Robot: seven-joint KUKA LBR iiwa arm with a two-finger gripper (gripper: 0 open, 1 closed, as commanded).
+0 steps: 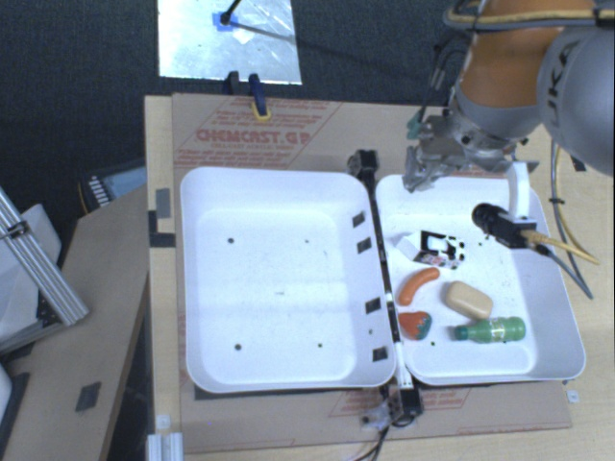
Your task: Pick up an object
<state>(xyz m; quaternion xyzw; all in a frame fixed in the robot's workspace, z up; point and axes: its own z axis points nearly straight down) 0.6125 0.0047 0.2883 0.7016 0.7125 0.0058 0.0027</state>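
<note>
Hand (423, 173) poised above right bin (562, 353), far corner; grip width cannot be told. Orange sausage (420, 284), tan block (468, 301) and green bottle (492, 330) lie near, spaced apart, allowing top-down grasp.

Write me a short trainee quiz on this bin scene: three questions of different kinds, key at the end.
1. True or false: the gripper holds the tan block.
2. Multiple choice: the gripper hovers nearest which part of the right bin? A, far left corner. B, near right corner. C, near left corner.
3. Fill in: the bottle lying by the right bin's near edge is coloured ____.

Key: 1 false, the tan block lies on the bin floor, apart from the gripper. 2 A. 3 green.
</note>
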